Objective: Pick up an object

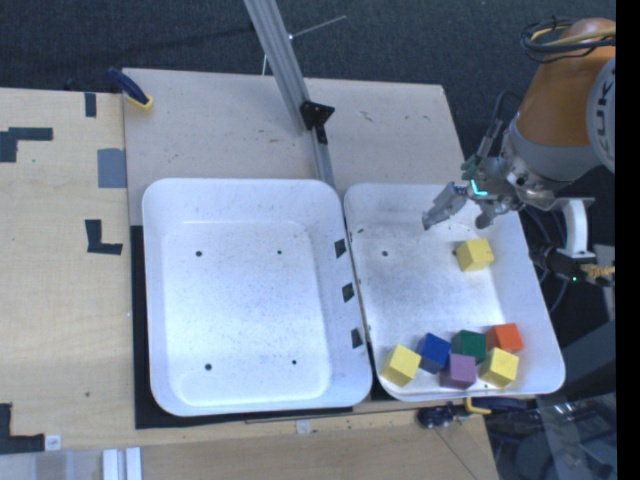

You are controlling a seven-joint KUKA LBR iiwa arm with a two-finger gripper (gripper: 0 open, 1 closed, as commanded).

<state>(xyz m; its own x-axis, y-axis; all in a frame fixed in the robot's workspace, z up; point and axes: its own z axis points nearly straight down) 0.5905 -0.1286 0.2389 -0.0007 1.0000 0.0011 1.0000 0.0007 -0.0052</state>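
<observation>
My gripper (pixel 462 215) hangs open over the far part of the right bin (pixel 400 278), its two grey fingers spread with nothing between them. A yellow block (pixel 474 255) lies alone on the bin floor just below and to the right of the fingertips. Along the bin's near edge sits a cluster of blocks: yellow (pixel 402 364), blue (pixel 434 351), purple (pixel 461 369), green (pixel 468 344), orange (pixel 505 337) and another yellow (pixel 501 367).
The left bin (pixel 245 293) sits beside the right one, sharing a raised rim. A slanted metal pole (pixel 285 63) crosses above the bench behind the bins. The arm's orange band (pixel 565 93) stands at the right.
</observation>
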